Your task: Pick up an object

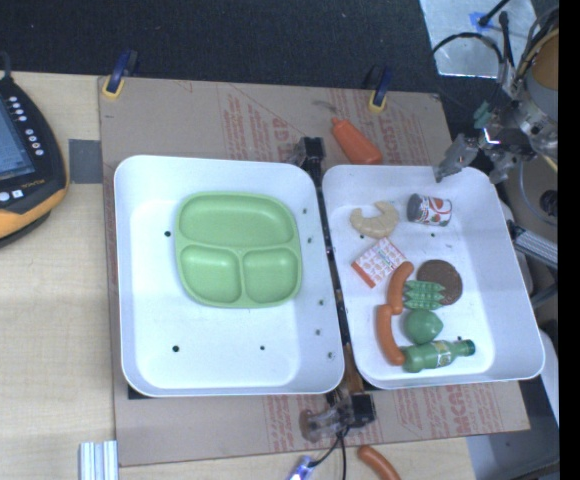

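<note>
Pale green divided plate (238, 248), white bins (140, 268), brown cookie (442, 278), orange sausages (398, 286), red-and-white can (430, 209)

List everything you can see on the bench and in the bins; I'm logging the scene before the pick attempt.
Bins: 2, white; left bin, right bin.
Divided plate: 1, light green, in left bin.
Can: 1, white and red, on its side, top of right bin.
Croissant: 1, tan, left of the can.
Box: 1, red and white, right bin.
Sausages: 2, orange, right bin.
Round patty: 1, brown.
Green toys: three near the bin's lower edge, including a bottle.
Orange item: 1, on the cardboard above the bins.
Teach pendant: 1, orange and black, left.
Clamps: 2, blue and yellow, top edge.
Gripper: 1, grey, at the right bin's top right corner.
</note>
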